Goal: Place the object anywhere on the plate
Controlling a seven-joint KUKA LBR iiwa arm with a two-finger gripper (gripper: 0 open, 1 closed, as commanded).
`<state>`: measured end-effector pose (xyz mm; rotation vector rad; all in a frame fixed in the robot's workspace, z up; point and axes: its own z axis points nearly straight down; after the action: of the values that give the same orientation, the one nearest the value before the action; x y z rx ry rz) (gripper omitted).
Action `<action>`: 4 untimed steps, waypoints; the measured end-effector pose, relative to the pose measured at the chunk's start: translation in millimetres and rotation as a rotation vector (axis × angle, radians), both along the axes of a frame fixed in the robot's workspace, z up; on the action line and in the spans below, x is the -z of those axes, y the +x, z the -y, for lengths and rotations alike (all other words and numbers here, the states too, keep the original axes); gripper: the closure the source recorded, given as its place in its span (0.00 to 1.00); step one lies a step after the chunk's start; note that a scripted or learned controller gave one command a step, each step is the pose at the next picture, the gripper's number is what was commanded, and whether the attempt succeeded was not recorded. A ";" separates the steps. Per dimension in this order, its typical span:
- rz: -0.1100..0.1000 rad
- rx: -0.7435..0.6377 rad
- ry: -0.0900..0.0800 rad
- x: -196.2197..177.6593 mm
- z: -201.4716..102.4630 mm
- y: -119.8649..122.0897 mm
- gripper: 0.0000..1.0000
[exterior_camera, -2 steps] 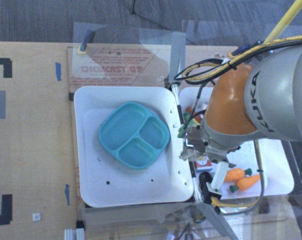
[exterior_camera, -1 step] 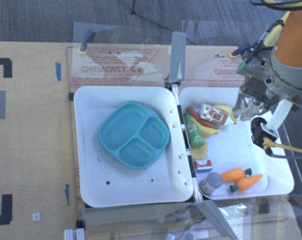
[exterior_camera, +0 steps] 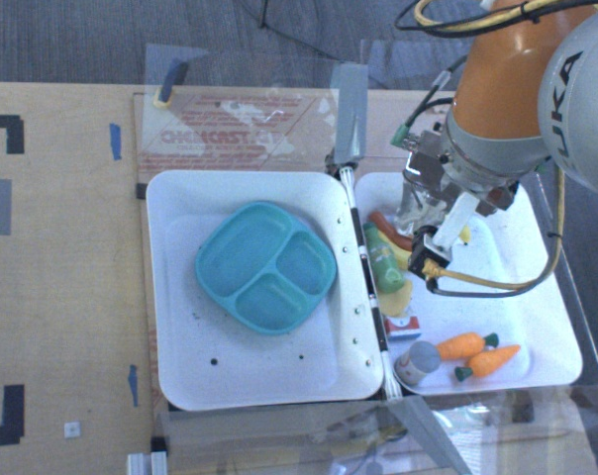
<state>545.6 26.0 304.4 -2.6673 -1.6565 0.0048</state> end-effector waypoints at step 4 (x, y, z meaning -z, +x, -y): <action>0.006 -0.222 -0.001 41.2 -107.7 109.7 1.00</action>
<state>655.4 133.8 263.2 -2.4702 -1.9448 -0.0027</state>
